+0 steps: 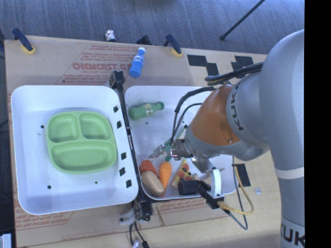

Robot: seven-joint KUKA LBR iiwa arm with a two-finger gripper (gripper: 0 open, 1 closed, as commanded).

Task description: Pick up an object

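Two white bins sat side by side; the left bin point(26, 138) held a green plate point(81, 141). In the right bin point(155, 94), a carrot point(165, 173) lay near the front wall beside a potato point(153, 184), just left of the gripper point(182, 165).

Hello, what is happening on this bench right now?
A grey robot arm reaches from the right into the right bin, low over a pile of toy food at its near edge: a carrot, a potato and other pieces. A green bottle lies farther back. The left bin holds a green divided plate. Nothing looks lifted yet.
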